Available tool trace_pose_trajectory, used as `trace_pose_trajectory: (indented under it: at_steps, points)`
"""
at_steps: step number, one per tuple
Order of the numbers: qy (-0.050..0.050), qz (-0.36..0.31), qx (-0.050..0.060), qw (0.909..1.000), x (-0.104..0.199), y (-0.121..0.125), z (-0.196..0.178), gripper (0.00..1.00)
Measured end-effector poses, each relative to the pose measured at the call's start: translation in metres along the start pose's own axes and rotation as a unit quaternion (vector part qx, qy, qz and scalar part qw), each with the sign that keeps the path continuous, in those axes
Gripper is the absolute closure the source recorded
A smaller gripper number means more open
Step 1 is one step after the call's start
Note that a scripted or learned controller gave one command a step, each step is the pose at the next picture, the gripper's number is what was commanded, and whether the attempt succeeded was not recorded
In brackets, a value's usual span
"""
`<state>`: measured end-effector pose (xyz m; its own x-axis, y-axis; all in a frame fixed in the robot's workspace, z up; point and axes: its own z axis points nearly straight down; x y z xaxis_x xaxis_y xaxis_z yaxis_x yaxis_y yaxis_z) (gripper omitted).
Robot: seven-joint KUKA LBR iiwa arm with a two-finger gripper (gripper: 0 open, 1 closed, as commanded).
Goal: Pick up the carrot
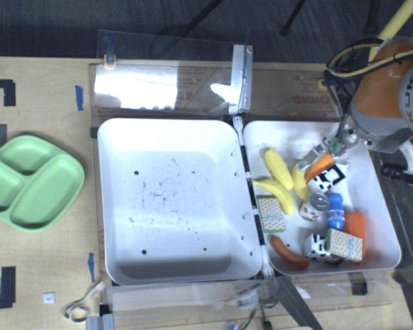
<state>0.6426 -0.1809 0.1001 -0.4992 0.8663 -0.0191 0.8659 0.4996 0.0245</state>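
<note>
Camera view is showing the left bin (168, 198) bare and the right bin (382, 205) crowded, the corn (278, 168) and banana (278, 192) lying left of the carrot (319, 163). The gripper (332, 148) is hanging at the carrot's upper end; whether its fingers are gripping I cannot tell, so it should be closing squarely across the carrot before lifting.

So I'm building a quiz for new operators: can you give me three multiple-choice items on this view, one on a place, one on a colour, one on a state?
1. Which bin holds the carrot?
A. right bin
B. left bin
C. green tray

2. What colour is the divided tray left of the bins?
A. blue
B. green
C. red

3. How does the corn cob lie?
A. upright
B. hanging
C. flat

Key: A, the carrot lies in the right bin by the tool; B, it is pale green; C, it rests flat beside the banana.
</note>
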Motion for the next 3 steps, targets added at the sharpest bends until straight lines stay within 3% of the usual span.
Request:
trace_pose_trajectory:
  at_steps: [1, 2, 3]
  points:
    - [0.003, -0.095, 0.004, 0.9955, -0.006, 0.011, 0.002, 0.0]
    - [-0.001, -0.095, 0.0, 0.9955, -0.008, 0.013, -0.009, 1.0]
    - [0.001, -0.094, 0.001, 0.9955, -0.007, 0.013, -0.009, 0.0]
